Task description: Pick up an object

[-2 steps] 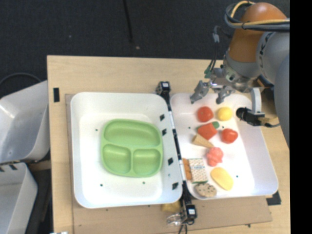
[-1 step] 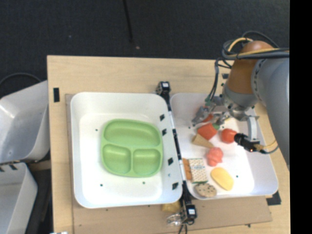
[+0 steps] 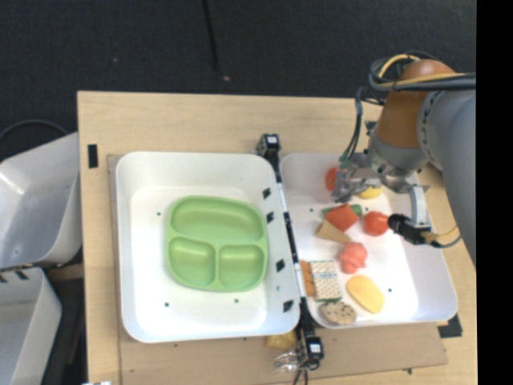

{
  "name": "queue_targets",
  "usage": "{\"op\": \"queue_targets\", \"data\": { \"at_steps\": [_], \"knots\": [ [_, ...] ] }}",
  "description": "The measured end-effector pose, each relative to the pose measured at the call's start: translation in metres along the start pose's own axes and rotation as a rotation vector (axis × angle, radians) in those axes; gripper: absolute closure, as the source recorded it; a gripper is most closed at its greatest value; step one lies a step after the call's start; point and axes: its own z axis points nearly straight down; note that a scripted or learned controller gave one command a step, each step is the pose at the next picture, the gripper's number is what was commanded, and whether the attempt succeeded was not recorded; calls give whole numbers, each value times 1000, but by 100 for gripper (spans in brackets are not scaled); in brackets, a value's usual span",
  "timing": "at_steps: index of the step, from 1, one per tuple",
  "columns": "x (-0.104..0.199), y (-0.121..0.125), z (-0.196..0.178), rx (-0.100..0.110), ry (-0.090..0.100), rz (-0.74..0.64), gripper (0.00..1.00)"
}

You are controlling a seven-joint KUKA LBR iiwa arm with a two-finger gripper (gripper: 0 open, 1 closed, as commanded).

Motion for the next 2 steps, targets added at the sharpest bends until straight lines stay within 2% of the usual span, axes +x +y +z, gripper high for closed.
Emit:
{"op": "queue_targets", "data": {
  "at_steps": [1, 2],
  "knots": [
    [-77, -4, 19, 13, 5, 3, 100],
    [-27, -56, 17, 11, 4, 1, 100]
  ]
}}
